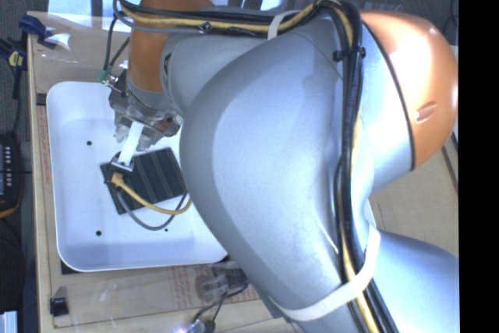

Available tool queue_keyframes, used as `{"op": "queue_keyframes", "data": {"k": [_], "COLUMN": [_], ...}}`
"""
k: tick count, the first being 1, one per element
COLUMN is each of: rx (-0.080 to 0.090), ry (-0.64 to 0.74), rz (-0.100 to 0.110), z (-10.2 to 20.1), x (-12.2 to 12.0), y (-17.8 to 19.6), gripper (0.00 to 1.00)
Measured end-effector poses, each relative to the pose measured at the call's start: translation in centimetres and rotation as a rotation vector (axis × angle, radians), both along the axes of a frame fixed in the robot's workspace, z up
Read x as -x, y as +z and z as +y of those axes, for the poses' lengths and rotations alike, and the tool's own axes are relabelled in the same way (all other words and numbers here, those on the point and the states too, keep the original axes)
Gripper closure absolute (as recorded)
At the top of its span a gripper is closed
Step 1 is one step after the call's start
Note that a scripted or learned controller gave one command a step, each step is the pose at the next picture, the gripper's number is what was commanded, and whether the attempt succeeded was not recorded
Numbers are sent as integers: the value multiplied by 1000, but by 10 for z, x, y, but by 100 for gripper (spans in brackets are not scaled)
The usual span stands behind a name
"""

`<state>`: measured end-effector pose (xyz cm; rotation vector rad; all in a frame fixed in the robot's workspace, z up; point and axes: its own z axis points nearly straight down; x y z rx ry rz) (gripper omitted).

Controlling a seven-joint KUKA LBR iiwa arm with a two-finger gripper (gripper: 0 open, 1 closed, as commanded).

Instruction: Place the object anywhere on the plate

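Note:
My gripper (143, 123) hangs low over the upper middle of the left white bin (61, 191), just below the orange wrist band (148, 51). The grey arm (281, 168) reaches in from the right. Its bulk covers the right part of this bin and everything to the right of it. I cannot make out anything held at the gripper.
The left bin's bare floor (86, 160) stretches to the left of and below the gripper, marked with a few small dark dots. A blue clamp (33, 27) sits at the bench's far left corner. A black device (8, 168) lies outside the bin at the left edge.

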<state>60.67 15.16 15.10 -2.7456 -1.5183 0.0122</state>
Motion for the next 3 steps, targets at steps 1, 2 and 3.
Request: {"op": "queue_keyframes", "data": {"k": [1, 2, 3], "rx": [1, 1, 0], "ry": [-272, -271, 59], "rz": [-3, -1, -4], "z": [-62, -62, 19], "x": [-28, -28, -22], "y": [40, 40, 89], "gripper": [100, 0, 0]}}
